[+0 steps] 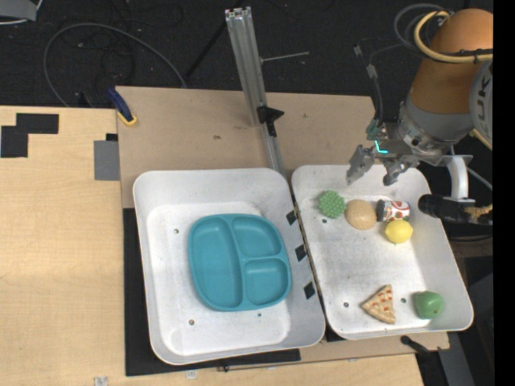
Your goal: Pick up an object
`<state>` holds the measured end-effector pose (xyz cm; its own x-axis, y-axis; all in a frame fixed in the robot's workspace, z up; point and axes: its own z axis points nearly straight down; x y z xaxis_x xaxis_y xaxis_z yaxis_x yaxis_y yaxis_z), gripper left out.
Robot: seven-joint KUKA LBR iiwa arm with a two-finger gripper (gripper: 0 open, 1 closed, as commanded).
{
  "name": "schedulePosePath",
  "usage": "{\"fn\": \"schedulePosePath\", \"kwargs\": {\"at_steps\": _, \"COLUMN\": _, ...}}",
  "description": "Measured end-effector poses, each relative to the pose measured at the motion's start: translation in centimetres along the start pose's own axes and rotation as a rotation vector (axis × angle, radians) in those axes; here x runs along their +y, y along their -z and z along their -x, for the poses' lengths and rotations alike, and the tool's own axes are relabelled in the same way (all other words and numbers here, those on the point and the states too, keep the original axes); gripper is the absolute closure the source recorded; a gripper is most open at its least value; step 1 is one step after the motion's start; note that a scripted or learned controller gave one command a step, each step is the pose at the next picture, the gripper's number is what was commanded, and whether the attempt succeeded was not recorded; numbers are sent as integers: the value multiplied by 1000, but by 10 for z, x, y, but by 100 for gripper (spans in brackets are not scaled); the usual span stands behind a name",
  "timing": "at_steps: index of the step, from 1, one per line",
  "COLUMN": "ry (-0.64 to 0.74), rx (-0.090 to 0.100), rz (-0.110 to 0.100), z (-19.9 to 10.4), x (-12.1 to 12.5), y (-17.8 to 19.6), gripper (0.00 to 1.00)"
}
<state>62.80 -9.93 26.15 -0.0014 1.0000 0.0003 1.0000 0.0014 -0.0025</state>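
- The gripper [376,173] hung over the far edge of the right bin [346,288], its two dark fingers spread apart with nothing between them — open air beneath.
- Just below it, along the bin's far end, sat a tight cluster: a bumpy green ball [330,203], a smooth tan egg-shaped lump [361,215], a small red-and-white can [394,210] lying on its side, and a glossy yellow ball [398,232].
- The tan lump touched or nearly touched both the green ball and the can; the yellow ball sat just beside the can's near side.
- At the bin's near end, well apart from that cluster, lay a flat triangular pizza slice [379,304], orange and speckled, and a rounded shiny green object [428,303] near the corner.
- The middle of the right bin's floor was bare white, faintly scuffed.
- The left bin [161,207] held a smooth teal plate [239,260] with three compartments, rounded at the corners.
- A ribbed aluminium post [248,67] rose behind the two bins, to the left of the gripper.
- Black clips [299,252] sat along the seam where the bins met.
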Motion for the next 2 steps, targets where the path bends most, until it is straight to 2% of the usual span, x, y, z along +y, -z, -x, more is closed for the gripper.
{"fn": "schedulePosePath", "kwargs": {"at_steps": 1, "ry": 0, "rx": 0, "rz": 2, "z": 0, "x": 0, "y": 1, "gripper": 0}}
{"fn": "schedulePosePath", "kwargs": {"at_steps": 2, "ry": -1, "rx": 0, "rz": -6, "z": 6, "x": 0, "y": -62, "gripper": 0}}
